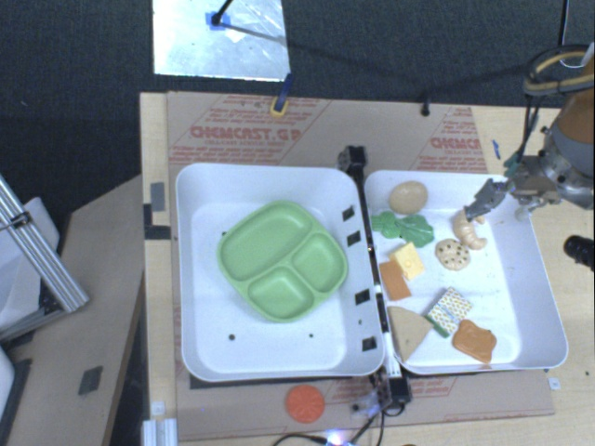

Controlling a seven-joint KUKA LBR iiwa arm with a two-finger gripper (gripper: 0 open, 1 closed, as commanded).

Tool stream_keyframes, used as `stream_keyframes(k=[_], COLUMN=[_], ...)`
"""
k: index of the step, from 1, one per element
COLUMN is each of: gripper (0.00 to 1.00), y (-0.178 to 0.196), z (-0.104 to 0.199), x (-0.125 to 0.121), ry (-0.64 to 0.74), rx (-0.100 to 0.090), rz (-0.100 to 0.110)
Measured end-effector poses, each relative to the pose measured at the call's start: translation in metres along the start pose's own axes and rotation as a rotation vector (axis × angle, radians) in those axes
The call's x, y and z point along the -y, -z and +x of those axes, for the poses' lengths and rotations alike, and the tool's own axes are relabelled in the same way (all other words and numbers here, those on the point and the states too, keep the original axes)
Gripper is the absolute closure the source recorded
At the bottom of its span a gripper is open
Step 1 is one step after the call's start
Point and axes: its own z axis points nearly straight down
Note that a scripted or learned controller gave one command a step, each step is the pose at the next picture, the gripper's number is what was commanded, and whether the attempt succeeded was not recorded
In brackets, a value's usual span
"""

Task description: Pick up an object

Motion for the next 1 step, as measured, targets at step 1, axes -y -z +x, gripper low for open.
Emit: stream_keyframes(k=[1], gripper=[0.00], y=[0.0072], z=[0.0004], x=[-0.0022], ry=[0.003], rx=[0.002], rz=[-0.012])
